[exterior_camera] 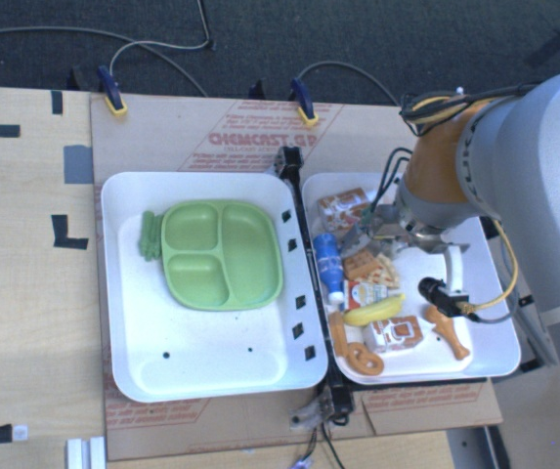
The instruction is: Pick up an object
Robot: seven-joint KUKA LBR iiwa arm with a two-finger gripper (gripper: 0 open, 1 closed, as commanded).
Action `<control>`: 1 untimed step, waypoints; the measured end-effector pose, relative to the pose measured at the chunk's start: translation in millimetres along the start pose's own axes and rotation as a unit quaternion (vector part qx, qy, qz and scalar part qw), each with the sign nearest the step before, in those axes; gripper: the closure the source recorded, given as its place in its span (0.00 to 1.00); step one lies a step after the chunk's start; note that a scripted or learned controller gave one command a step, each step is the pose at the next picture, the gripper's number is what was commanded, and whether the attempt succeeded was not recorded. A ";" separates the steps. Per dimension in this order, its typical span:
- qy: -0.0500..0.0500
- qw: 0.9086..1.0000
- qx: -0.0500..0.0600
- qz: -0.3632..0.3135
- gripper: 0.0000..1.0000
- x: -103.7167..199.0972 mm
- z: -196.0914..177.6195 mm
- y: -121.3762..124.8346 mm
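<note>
The right bin (499, 360) holds several toy foods: a blue bottle (329, 267), a brown snack packet (344, 204), a waffle-like cracker (369, 267), a yellow banana (374, 310), a red-and-white box (397, 334), a pretzel (363, 360) and an orange carrot-like piece (448, 328). My gripper (377, 225) is down in this bin's upper middle, between the snack packet and the cracker, under the orange band of the wrist. The wrist hides the gripper's tip. I see nothing lifted off the bin floor.
The left bin (211, 364) carries a green divided plate (223, 255) with a small green piece (149, 234) at its left side. A black divider with clips (299, 262) runs between the bins. Cables hang around the wrist (475, 296).
</note>
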State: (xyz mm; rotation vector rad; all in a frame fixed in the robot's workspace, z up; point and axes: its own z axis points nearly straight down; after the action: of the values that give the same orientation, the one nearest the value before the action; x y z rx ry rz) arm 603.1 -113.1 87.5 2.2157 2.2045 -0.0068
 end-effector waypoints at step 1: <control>-0.002 1.000 -0.002 0.001 0.00 2.9 -0.8 -36.9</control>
State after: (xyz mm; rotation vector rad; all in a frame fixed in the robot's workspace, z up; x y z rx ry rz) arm 566.2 -110.0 87.9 2.2143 2.1977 -0.0060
